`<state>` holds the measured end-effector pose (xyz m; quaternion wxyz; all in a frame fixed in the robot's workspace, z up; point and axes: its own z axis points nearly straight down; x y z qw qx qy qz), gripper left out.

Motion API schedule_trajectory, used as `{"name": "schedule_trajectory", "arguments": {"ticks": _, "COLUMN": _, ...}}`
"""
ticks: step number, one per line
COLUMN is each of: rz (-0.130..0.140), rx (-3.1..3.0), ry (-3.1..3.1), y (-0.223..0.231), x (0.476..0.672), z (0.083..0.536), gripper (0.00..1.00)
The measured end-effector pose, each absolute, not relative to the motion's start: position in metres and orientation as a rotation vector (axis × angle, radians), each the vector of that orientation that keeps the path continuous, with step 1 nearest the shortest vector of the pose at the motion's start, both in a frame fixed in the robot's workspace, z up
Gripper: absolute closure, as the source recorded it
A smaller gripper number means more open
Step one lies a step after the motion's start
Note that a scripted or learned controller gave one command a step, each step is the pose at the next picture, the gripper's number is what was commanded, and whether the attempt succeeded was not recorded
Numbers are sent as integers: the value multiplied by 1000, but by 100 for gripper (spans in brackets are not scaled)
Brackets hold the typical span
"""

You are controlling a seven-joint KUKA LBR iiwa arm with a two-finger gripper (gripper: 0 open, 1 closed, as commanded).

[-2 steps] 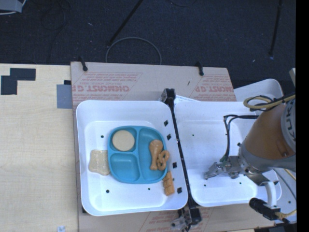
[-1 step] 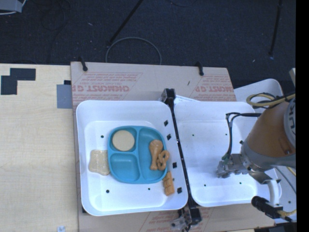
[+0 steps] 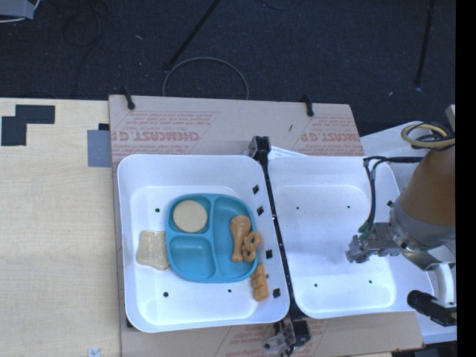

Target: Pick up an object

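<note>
a blue divided plate (image 3: 195,262) sits in the left bin (image 3: 141,177). a round tan cracker-like disc (image 3: 189,216) lies in its upper left compartment and a knobbly tan pretzel piece (image 3: 244,238) in the right one. a pale bread-like piece (image 3: 152,249) lies just beside the plate's left edge, and a small tan block (image 3: 259,282) lies at its lower right. the gripper (image 3: 360,250) hangs over the right bin (image 3: 327,177), nothing seen in it; open or clenched, i cannot tell. the bins rest on cardboard (image 3: 223,125) on a light wooden bench (image 3: 52,236), with dark carpet (image 3: 297,36) behind.
</note>
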<state>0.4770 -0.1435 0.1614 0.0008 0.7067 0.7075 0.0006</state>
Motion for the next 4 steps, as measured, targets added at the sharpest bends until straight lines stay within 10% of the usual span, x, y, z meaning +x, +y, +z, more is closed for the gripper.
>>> {"name": "schedule_trajectory", "arguments": {"ticks": 2, "rz": 1, "rx": 2219, "ry": 2221, "y": -155, "x": 484, "z": 265, "gripper": 100}}
{"name": "schedule_trajectory", "arguments": {"ticks": 4, "rz": -1, "rx": 2219, "ry": 2230, "y": -45, "x": 488, "z": 253, "gripper": 100}}
